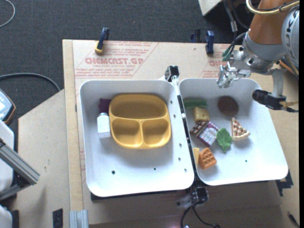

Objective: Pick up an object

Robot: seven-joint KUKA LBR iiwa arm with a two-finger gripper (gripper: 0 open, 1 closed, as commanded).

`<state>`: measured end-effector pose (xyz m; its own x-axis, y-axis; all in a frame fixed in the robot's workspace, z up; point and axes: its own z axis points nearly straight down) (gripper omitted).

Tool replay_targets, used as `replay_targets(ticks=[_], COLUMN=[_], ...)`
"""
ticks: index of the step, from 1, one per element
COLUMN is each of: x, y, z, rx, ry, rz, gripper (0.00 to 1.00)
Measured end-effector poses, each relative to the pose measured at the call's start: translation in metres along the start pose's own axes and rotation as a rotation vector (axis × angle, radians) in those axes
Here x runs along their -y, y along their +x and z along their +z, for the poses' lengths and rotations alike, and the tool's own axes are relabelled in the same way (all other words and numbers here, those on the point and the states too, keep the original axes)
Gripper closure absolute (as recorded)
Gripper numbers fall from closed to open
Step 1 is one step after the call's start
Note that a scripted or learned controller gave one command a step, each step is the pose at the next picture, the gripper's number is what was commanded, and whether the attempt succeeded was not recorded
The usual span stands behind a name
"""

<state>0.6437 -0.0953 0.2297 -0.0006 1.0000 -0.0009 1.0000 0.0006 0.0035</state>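
My gripper (pixel 226 80) hangs over the far edge of the right bin (pixel 266 167), above and apart from the toys; nothing shows between its fingers. Below it lie a brown round patty (pixel 228 106), a green strip (pixel 195 102), a yellow cheese block (pixel 201 114), a chocolate bar piece (pixel 198 127), a pink-wrapped packet (pixel 208 135), a green leaf (pixel 224 139), a pizza slice (pixel 239 129) and an orange waffle piece (pixel 206 158).
The left bin (pixel 95 175) holds a yellow divided plate (pixel 139 120), a white bottle (pixel 103 125) and a purple item (pixel 104 104). A black part (pixel 267 99) on the arm juts over the right bin's far right side. Clamps sit along the bench's back edge.
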Motion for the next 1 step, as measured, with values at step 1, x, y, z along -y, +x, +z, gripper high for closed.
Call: replay_targets(ticks=[1], x=[-0.0016], y=[0.0061], z=[-0.0042], rx=[0.0], ry=[0.0], rz=[0.0], gripper=[1.0])
